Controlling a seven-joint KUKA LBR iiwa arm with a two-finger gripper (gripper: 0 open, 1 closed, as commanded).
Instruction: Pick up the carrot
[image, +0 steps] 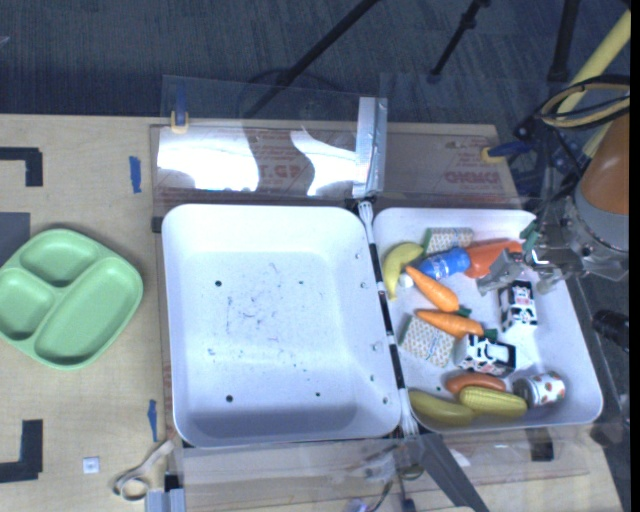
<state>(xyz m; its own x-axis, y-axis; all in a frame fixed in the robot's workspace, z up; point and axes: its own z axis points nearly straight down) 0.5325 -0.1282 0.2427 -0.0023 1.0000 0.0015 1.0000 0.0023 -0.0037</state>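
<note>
From above, the arm (600, 190) reaches in from the right with its orange band showing, and the gripper (520, 268) hangs over the upper right part of the right bin (585, 385). Its fingers look parted with nothing between them, poised just above a small black-and-white figure (519, 303). The carrot (449, 322) lies near the middle of that bin, pointing left with its green end to the right, well clear of the gripper. A second carrot (432, 288) sits just above it, slanted, beside a blue bottle (444, 266) and a yellow banana (399, 264). Along the bin's near edge lie another banana (440, 407) and a corn cob (492, 401). The left bin (200, 240) sits alongside, and a green divided plate (66, 297) rests on the bench far left.
</note>
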